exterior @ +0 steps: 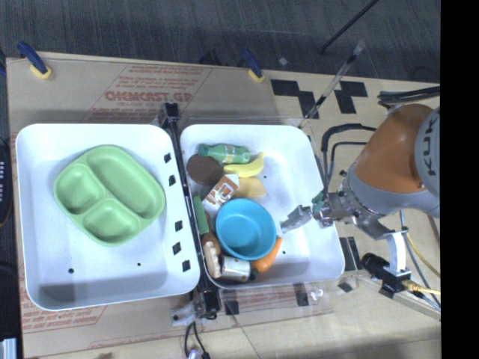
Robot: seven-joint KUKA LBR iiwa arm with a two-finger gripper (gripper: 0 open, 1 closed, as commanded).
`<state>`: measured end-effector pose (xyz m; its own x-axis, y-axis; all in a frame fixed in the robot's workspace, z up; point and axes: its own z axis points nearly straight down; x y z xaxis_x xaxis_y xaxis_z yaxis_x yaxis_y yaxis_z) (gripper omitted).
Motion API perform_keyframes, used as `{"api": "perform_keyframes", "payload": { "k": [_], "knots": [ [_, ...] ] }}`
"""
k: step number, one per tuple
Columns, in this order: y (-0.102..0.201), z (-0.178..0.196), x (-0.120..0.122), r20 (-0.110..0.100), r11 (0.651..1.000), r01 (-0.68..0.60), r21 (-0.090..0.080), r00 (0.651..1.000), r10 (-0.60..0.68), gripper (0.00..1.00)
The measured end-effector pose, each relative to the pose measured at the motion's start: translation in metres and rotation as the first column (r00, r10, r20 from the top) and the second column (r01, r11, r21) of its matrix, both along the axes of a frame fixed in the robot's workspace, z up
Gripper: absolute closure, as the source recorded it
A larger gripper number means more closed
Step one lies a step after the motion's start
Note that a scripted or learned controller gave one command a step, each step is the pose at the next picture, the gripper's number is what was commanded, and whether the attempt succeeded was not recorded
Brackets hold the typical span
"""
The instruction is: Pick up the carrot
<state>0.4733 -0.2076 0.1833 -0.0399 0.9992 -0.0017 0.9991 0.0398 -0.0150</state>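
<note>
Carrot (267,256): orange, mostly hidden beneath the blue bowl (245,228), near the front edge of the right bin (314,167). Arm enters from the right; gripper (294,218) hovers beside the bowl, state indeterminable.

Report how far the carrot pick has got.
Done: nothing lifted yet; the carrot lies in the right bin, tucked under the edge of the blue bowl near the bin's front wall. In hand: the tool sits over the right bin, just right of the bowl, with nothing visible between its tips. Left: reach the carrot, grip it and lift it.
</note>
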Motion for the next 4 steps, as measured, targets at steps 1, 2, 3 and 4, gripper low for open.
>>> {"api": "perform_keyframes", "payload": {
  "k": [1,2,3,4],
  "knots": [
    [0.016,-0.072,0.002,0.007,0.928,-0.372,0.009,0.928,0.372,0.00],
    [0.022,-0.086,0.010,0.022,0.708,-0.706,-0.015,0.708,0.706,0.00],
    [0.018,-0.070,0.019,0.036,0.707,-0.706,-0.049,0.706,0.707,1.00],
    [0.020,-0.074,0.014,0.026,0.705,-0.709,-0.029,0.704,0.710,0.00]
  ]
}}
